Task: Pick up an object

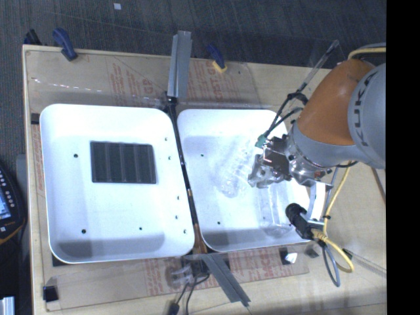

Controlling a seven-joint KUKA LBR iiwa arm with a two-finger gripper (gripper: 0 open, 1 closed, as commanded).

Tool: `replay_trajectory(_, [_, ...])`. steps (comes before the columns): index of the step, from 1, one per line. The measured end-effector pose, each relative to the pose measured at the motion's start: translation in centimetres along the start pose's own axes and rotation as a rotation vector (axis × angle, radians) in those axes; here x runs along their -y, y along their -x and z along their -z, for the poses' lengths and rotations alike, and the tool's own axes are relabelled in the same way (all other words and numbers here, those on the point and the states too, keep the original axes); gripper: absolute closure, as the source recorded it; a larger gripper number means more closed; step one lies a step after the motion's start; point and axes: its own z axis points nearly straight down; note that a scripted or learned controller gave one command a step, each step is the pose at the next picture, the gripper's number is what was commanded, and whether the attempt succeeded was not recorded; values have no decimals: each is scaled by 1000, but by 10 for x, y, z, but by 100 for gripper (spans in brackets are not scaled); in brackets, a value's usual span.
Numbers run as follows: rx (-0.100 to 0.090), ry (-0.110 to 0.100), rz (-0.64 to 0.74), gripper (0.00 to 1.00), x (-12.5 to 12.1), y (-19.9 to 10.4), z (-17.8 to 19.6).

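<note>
- The arm (341, 110) is showing "KUKA" lettering.
- The left bin (59, 176) is holding a dark ribbed tray (123, 162).
- The right bin (197, 176) is holding what looks like a clear plastic object (231, 169).
- The hand (262, 174) is hovering just beside it; its opening cannot be told.

Two shallow white plastic bins stood side by side on the pale wooden counter (98, 67). In the left bin (59, 176) a dark ribbed rectangular tray (123, 162) lay near the middle. In the right bin (203, 176) a clear plastic bottle-like object (231, 169) lay near the middle, just left of the gripper (266, 172). The arm (341, 110) reached over the right bin's right side.
</note>
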Motion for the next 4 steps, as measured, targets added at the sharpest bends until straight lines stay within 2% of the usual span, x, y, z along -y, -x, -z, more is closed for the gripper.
replay_trajectory(1, [-1, 3, 165, 100, -75, 9, 89])
replay_trajectory(2, [0, 1, 173, 100, -75, 7, 99])
replay_trajectory(3, [0, 0, 174, 0, -75, 7, 99])
replay_trajectory(4, [-2, -1, 269, 0, -112, 20, 62])
